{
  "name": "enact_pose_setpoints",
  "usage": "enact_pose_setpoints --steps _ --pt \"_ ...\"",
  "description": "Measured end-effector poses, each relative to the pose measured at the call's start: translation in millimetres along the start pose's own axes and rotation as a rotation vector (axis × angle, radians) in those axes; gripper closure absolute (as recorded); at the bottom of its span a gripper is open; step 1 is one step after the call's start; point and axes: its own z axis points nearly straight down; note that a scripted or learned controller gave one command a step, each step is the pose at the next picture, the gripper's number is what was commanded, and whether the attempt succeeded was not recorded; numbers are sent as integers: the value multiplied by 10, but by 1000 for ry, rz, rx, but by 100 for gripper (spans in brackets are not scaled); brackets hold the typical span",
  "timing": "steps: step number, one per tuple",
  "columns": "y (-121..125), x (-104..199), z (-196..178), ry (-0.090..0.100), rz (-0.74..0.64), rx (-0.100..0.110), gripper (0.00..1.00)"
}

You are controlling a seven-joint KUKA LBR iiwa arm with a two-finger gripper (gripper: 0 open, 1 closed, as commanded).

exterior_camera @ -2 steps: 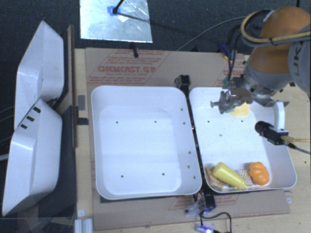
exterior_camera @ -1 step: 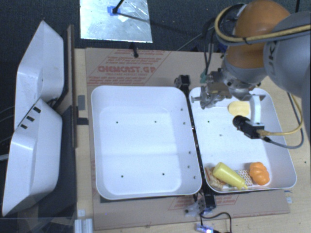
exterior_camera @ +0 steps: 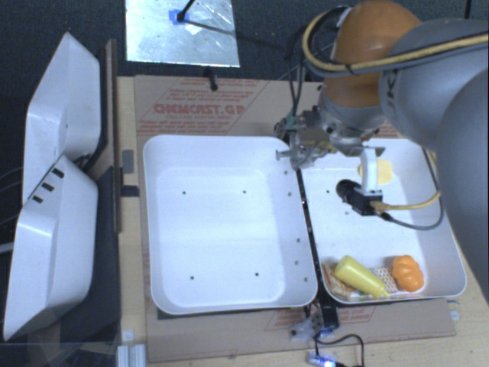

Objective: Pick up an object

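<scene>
The grey arm with its orange band [exterior_camera: 367, 33] reaches in from the right over the far part of the right bin [exterior_camera: 428, 228]. Its gripper [exterior_camera: 307, 150] hangs at that bin's far left corner, close to the rim shared with the left bin [exterior_camera: 164, 205]. A pale yellow piece [exterior_camera: 385, 172] lies just right of the wrist, partly hidden by it. At the bin's near edge lie a yellow elongated object [exterior_camera: 359, 275], an orange pumpkin-like object [exterior_camera: 407, 272] and a beige gridded piece [exterior_camera: 386, 283] between them.
A black fitting with a yellow cable [exterior_camera: 359, 196] hangs from the wrist over the middle of the right bin. White housings [exterior_camera: 53, 205] stand left of the bench. A shiny metal sheet [exterior_camera: 182, 20] lies behind the bins.
</scene>
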Motion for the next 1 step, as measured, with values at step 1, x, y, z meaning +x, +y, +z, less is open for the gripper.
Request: enact_pose_setpoints --steps 1 --pt "220 552 68 1 -1 0 100"
